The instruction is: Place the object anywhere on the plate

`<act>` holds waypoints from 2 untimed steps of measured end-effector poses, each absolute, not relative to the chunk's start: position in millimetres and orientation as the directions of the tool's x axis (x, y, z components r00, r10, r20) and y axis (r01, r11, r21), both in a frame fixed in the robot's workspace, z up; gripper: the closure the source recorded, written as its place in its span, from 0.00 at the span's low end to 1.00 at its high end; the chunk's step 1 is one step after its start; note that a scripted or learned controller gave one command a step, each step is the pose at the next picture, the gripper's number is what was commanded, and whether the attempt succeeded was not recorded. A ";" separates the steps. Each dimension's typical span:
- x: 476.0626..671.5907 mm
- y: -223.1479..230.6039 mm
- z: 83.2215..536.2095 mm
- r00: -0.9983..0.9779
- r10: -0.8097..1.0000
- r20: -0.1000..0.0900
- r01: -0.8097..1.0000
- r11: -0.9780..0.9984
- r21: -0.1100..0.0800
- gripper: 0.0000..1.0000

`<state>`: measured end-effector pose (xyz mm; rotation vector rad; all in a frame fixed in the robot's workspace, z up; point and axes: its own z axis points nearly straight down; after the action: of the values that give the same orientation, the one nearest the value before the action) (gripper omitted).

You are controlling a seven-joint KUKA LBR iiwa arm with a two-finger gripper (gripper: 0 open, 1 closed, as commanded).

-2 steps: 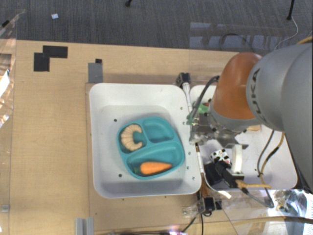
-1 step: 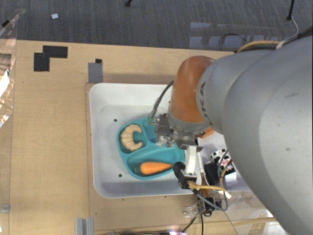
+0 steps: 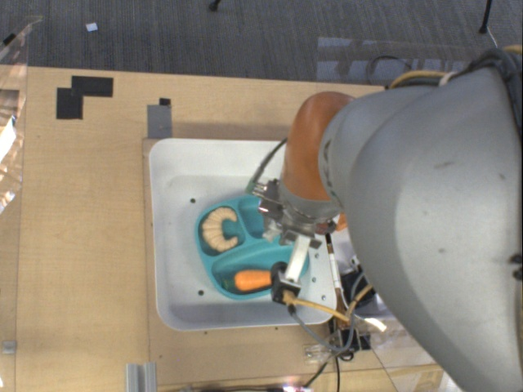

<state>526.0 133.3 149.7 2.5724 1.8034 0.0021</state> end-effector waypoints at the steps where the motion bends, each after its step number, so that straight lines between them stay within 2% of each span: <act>1: 527.4 134.1 160.9 0.329 0.944 0.003 0.944 -0.329 0.003 1.00; 2: 581.6 161.5 235.5 0.440 0.898 0.008 0.898 -0.440 0.007 1.00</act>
<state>581.6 161.5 235.5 2.6641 1.6614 0.0166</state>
